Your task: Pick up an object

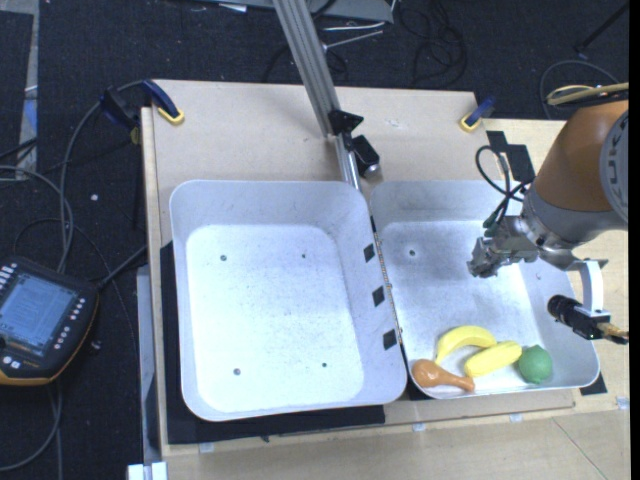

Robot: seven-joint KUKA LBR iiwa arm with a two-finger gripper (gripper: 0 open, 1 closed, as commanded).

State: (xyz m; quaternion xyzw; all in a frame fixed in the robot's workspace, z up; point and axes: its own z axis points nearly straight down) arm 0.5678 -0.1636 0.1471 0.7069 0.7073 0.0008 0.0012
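A: Where is the arm [590, 173] now?

B: I see it reaching in from the right, over the right bin [440, 230]. The gripper [487, 260] hangs above the bin's bare floor, around the middle, a bit toward the right wall.

A: Jaws?

B: Cannot tell from here. The tip is a small dark lump and too blurred to say how it stands. I see nothing caught in it.

A: Objects?

B: All in the near end of the right bin, in a cluster. A banana [463, 340] curves at the top of the group, a second yellow piece [494, 358] lies just below it and touches it. A green ball [535, 365] sits just to the right of that, near the bin's near right corner. An orange spoon-shaped thing [440, 375] lies left of them, by the near rim.

A: How far from the gripper?

B: Well apart. The gripper is farther back than the whole cluster.

A: Left bin [270, 298]?

B: White, speckled floor, beside the right one, edges overlapping.
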